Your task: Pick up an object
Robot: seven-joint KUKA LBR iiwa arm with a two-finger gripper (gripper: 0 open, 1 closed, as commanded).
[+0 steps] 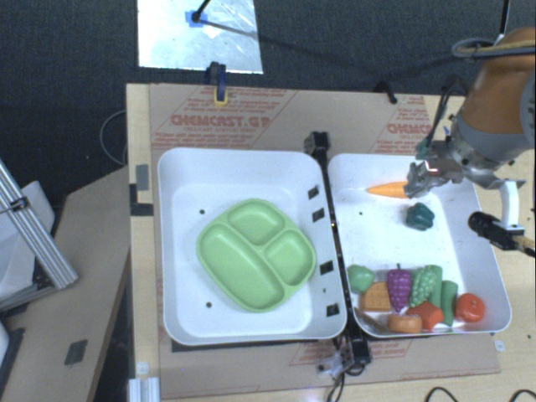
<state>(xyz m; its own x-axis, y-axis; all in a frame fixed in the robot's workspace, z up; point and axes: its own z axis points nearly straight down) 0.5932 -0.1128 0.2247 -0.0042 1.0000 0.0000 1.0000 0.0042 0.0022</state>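
An orange carrot lies near the far edge of the right bin. My gripper hangs right at the carrot's right end, low over the bin floor. A dark teal piece sits just in front of the gripper. Along the bin's near edge lies a heap of toy food: a green piece, purple grapes, a green vegetable, an orange piece, a red piece and a red tomato.
The left bin holds a green divided plate. A black clamp ridge separates the two bins. The arm's grey and orange body overhangs the right bin's far right corner.
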